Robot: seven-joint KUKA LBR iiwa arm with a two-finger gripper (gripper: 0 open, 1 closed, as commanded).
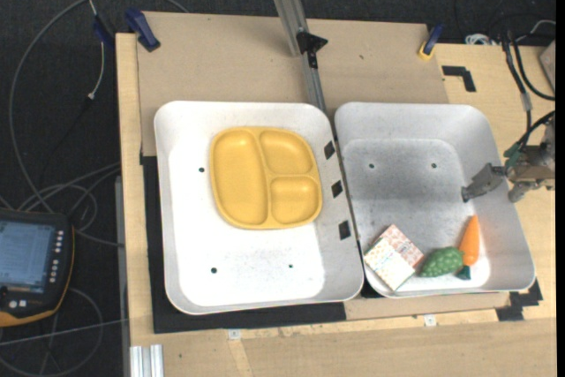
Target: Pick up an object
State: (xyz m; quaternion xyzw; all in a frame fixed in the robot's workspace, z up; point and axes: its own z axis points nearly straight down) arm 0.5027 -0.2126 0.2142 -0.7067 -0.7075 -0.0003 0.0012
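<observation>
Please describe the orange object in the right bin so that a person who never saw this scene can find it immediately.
Look at the right bin, the one without the yellow divided plate. Three small things lie along its near edge: a patterned box, a green toy and, rightmost, the toy carrot. It is the only orange one, slim and tapered, just below the gripper.

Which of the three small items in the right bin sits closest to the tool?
The orange carrot, directly below the tool; the green toy and patterned box lie farther left.
</observation>
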